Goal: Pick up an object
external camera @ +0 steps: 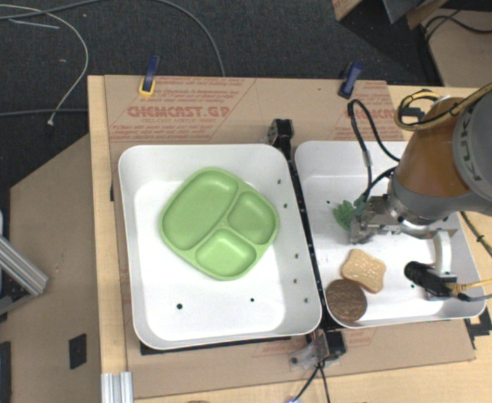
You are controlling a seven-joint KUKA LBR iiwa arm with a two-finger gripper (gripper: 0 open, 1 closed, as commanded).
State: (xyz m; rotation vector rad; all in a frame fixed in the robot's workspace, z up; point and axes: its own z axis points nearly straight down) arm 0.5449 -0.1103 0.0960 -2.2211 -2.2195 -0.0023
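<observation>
In the right bin [330, 168] a small green leafy object [343, 214] lies near the left wall. A tan, square, biscuit-like piece [363, 270] sits closer to the front, and a round brown disc [346, 300] rests at the front left corner, touching the tan piece. My gripper [370, 225] is low in this bin, right beside the green object on its right and just above the tan piece. The grey and orange arm covers the bin's right half.
The left bin [145, 300] holds a light green divided plate [219, 222] with three compartments. A black divider [300, 225] runs between the two bins. Blue clamps [149, 74] [350, 79] sit at the board's far edge.
</observation>
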